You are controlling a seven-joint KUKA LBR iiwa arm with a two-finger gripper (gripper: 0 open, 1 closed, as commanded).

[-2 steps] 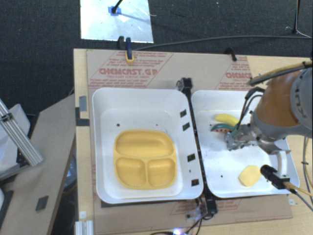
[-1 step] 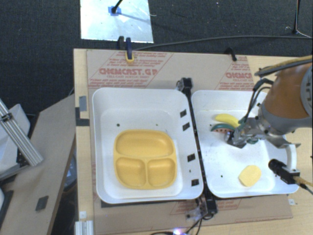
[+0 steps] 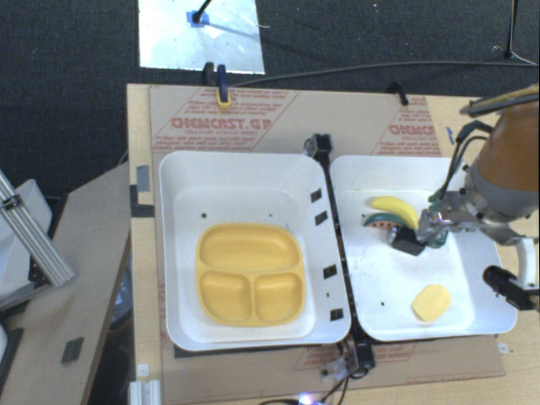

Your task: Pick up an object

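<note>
**Hand low in the right bin, beside the banana**

We see the arm (image 3: 510, 163) reaching in from the right, with its hand (image 3: 429, 226) down over the middle of the right bin (image 3: 380, 169). From this slant we cannot tell whether the hand is spread or pressed together, and we see nothing clearly pinched in it.

The banana (image 3: 395, 208) lies on the floor of that same bin, toward its far half, just left of the hand and very near it. We cannot tell whether the two touch. A small dark green thing (image 3: 376, 220) pokes out from under the banana's left end, too small for us to name.

Nearer the front edge of the right bin, well apart from the hand, lies a pale yellow oval piece (image 3: 431, 303), flat on the bin floor.

In the left bin (image 3: 245, 163) a yellow divided plate (image 3: 251, 273) sits flat, with one long compartment at the back and two smaller ones in front. Both bins rest side by side on the desk (image 3: 278, 112).
</note>
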